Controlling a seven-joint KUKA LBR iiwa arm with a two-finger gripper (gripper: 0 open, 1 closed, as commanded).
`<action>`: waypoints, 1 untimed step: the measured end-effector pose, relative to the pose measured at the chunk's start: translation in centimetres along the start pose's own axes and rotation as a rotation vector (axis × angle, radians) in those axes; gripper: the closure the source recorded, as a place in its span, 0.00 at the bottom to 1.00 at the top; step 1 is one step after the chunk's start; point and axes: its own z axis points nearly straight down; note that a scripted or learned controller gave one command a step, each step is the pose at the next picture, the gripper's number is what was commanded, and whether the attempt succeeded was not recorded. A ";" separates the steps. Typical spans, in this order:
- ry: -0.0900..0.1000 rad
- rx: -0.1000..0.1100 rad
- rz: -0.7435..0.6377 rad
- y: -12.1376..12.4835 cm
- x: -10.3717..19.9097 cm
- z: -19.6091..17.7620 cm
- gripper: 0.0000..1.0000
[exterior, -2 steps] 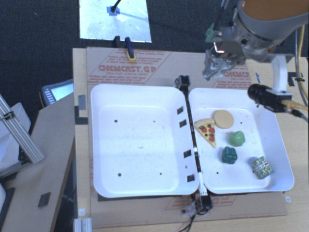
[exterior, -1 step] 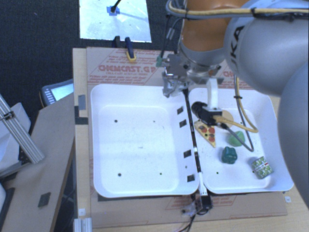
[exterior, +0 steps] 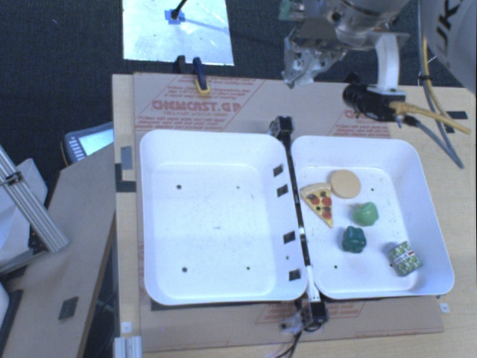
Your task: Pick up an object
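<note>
Place: robotics lab | Signs: grey arm [exterior: 373, 6] over a bench [exterior: 223, 95] lined with printed board | two white bins [exterior: 216, 215] clipped side by side | aluminium strut [exterior: 30, 200] and cables [exterior: 440, 118] lay nearby

high slanted view over bins [exterior: 223, 144]

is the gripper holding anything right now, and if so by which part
Nothing is held. The gripper hangs above the far edge of the bench with nothing between its fingers; the pizza slice toy and the other objects lie in the right bin.
</note>
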 end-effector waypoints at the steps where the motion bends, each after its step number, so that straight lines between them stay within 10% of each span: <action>1: -0.002 0.015 -0.002 4.9 5.7 5.0 1.00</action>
